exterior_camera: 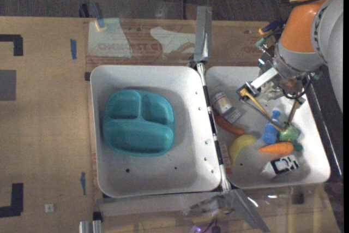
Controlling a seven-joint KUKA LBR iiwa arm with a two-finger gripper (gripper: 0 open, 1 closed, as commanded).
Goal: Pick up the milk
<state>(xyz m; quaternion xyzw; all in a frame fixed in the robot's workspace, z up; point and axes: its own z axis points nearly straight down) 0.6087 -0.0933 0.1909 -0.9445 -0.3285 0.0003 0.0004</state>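
Hovering spread and empty above the right white bin (319,133), the two-finger gripper (272,117) sits over the small blue bottle (270,132); the black-and-white milk carton (284,164) lies near the bin's front edge, so shift frontward before descending

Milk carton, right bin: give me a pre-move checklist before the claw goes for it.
1. Target found: white carton with black markings lies near the front wall of the right white bin. Ok.
2. Claw over target: the claw is by the small blue bottle and green item, short of the carton. Not ok.
3. Carton top uncovered: nothing lies over it. Ok.
4. Side clearance: the orange carrot lies right next to the carton, on its far side. Not ok.
5. Carton pose, upright or lying flat: cannot tell.
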